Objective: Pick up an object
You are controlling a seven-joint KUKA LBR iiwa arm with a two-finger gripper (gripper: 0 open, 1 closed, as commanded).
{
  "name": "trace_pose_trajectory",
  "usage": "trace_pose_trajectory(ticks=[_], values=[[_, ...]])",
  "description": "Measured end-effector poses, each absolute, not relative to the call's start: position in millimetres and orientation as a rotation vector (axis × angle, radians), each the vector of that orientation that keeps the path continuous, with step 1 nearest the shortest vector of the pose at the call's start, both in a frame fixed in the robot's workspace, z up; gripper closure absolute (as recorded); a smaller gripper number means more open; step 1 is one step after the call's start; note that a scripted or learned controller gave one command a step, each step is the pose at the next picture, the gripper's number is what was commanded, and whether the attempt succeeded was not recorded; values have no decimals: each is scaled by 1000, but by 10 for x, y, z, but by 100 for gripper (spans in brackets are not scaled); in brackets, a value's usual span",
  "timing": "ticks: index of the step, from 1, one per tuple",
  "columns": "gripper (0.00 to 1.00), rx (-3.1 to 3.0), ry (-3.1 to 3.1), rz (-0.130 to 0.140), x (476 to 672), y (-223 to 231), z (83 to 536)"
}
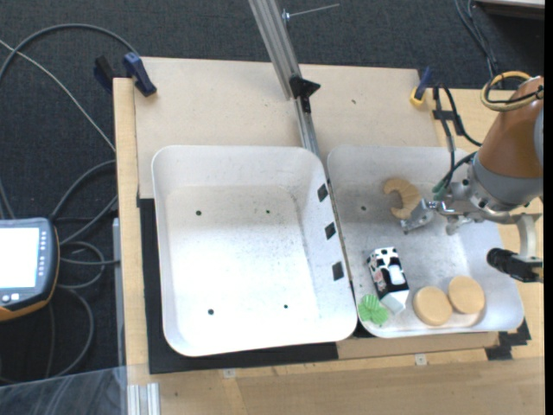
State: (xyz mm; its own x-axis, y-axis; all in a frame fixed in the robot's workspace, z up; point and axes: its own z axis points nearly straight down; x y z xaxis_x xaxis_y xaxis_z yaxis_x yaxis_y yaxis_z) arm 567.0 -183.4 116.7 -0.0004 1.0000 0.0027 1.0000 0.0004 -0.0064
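Arm: reached in from the right, low over the right bin (346,173), orange band above the wrist, so it looked like it was going for something at that end.

Gripper (418,218): tips were right at the lower edge of the curved wooden piece (399,194), touching it or just beside it. Jaws: honestly couldn't tell if they were spread or pinched, too small and dark. Nothing visibly between them, so I wouldn't call it a grab.

Wooden piece: lay flat near the middle of the right bin, open side of the curve facing the gripper, probably why it came in from that side.

Other stuff: black-and-white box (388,271) further toward the front, green thing (373,310) at the front-left corner, two round wooden discs (448,300) side by side along the front wall. All well apart from the tips.

Left bin (173,167): just specks and a few dots.

My guess: still at the approach/grip step, pickup not done.
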Motion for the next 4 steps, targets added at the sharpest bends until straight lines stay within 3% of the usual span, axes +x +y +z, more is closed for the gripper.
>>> trace_pose_trajectory(ticks=[1,2,3,4], values=[[0,-2217,-2219,3,5667,-1825,910],[100,-2219,-2222,-2,5680,-1827,1039],[100,-2224,-2229,-7,5793,-1784,1605],[100,-2224,-2227,-5,5716,-1790,2100]])
